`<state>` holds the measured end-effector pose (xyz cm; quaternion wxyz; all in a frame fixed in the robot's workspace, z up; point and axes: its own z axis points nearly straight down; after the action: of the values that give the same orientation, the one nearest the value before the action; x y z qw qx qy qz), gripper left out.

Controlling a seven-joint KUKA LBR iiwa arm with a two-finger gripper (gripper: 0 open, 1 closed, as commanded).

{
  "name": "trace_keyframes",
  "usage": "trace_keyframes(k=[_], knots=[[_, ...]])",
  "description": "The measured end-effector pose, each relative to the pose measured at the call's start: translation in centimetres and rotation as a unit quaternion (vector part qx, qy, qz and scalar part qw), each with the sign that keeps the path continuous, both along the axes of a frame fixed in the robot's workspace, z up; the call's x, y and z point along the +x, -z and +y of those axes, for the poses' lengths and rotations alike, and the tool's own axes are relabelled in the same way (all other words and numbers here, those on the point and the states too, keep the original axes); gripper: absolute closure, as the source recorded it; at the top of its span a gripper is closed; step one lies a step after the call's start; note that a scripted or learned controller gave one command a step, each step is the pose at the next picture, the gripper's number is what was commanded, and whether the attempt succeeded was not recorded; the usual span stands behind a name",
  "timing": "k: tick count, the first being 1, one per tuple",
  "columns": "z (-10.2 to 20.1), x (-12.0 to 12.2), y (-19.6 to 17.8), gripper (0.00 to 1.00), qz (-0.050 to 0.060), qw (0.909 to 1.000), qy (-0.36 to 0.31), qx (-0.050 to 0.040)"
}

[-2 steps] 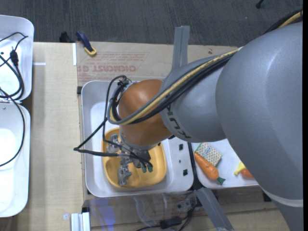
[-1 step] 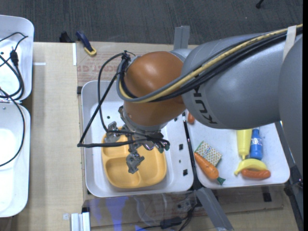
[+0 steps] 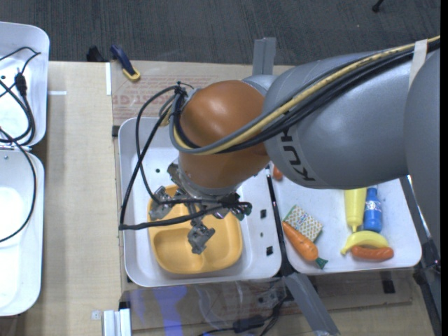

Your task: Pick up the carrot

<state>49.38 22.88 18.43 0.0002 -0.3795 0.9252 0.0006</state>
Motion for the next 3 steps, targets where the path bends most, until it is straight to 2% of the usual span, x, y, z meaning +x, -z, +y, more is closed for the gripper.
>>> trace_keyframes(k=[1,2,3], knots=[[-5.7,-0.9,0.2,0.0,0.0,0.9964,-0.085,-0.0001],[-20.2,-1.3,-18.3,0.0,-0.002,0.99,-0.141,0.0004],[-13.3,-1.6,-7.7,0.0,0.0,0.9614,-0.275,0.001]])
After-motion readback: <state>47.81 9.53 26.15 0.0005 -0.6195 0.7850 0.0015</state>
